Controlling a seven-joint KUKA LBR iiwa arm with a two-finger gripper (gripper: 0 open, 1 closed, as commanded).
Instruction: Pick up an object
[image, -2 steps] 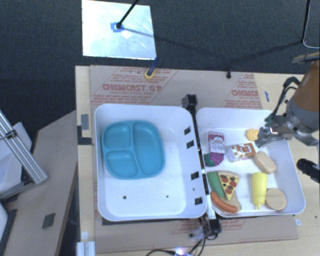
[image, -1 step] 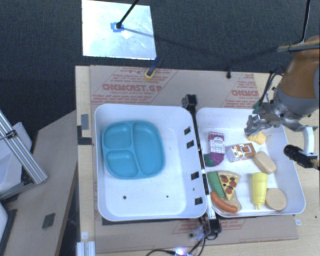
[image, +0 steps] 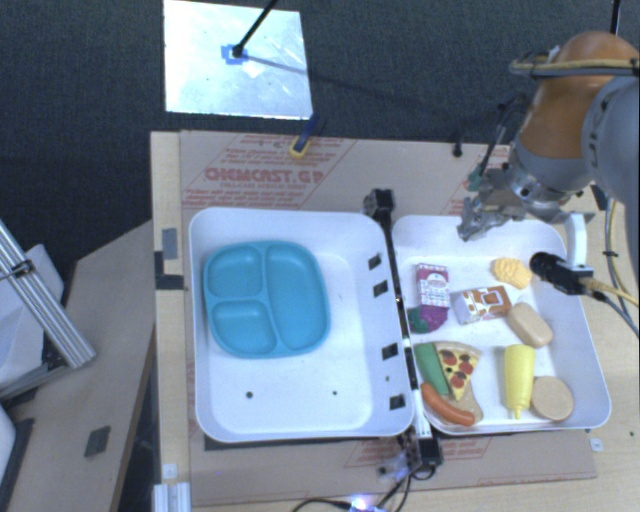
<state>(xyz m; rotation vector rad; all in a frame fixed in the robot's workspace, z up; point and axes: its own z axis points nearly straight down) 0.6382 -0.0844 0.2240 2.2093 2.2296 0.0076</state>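
Camera view puts your gripper (image: 478, 222) above the right bin (image: 590, 360), grip state unclear, approach underway; next, you'd descend toward the yellow toy (image: 511, 271) nearby.

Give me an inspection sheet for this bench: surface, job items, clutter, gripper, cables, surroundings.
Surface: two white bins side by side, left bin and right bin, on brown board.
Job's things: right bin holds toy food: pizza slice, mustard bottle, hot dog, pink carton, bread roll.
Clutter: blue divided tray in left bin.
Gripper: gripper above right bin's far edge, holding nothing visible.
Cables: cable runs along the arm.
Surroundings: shiny sheet on dark floor.
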